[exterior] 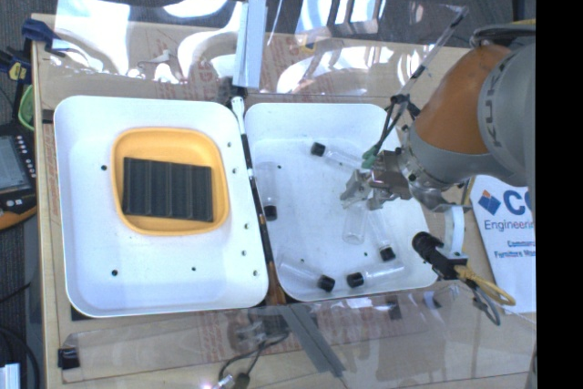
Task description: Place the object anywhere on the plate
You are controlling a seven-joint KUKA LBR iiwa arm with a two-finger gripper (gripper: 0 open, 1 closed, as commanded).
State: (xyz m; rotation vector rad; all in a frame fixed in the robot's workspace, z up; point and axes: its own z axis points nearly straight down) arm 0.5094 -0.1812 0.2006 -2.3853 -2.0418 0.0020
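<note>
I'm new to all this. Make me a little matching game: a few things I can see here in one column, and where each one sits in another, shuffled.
Things:
1. yellow plate
2. gripper
3. black ridged tray
4. clear tubes with black caps

Places:
A. over the right bin
B. lying in the right bin
C. on the yellow plate
D. in the left bin

Pairs: 1-D, 2-A, 3-C, 4-B

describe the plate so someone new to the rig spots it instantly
Start at the two shallow white bins side by side on the bench and take the left bin, the one away from the arm. The plate is the yellow rounded-square dish in its middle, with a dark ribbed rectangle on it. It's the one yellow thing; the right bin holds small clear tubes with black caps.
</note>
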